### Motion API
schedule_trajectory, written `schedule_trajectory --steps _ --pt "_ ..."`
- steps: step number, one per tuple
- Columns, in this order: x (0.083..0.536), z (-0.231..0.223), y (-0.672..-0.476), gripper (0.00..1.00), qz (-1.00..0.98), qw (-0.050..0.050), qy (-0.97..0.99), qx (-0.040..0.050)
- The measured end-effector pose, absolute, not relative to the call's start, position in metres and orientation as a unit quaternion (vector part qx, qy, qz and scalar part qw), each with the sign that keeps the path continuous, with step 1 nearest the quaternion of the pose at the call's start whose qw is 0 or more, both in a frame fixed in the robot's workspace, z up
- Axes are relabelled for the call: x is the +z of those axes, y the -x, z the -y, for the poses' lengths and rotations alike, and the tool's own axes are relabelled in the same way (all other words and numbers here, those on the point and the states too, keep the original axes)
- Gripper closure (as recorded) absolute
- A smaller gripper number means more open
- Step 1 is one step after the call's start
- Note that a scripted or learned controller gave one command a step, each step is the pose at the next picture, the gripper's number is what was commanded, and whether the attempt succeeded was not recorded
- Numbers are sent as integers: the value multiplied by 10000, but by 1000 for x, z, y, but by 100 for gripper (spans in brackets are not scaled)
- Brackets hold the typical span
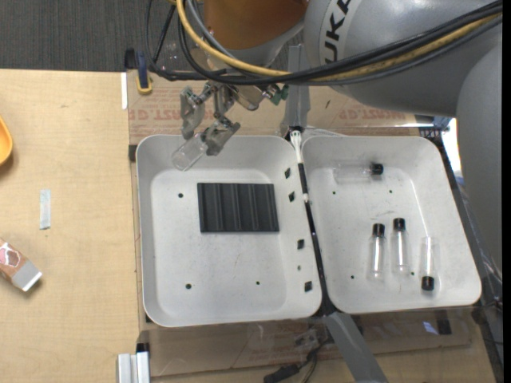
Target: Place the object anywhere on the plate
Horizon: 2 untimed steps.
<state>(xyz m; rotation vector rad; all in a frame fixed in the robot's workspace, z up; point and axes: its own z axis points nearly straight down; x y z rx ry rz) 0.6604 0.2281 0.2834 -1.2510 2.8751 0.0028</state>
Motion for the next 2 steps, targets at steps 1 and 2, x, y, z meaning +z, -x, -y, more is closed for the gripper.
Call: schedule_trajectory --steps 1,2 --pt "236 -219 -660 100 -8671 15 4982 10" --pt "322 -217 -660 100 -8440 28 5363 7"
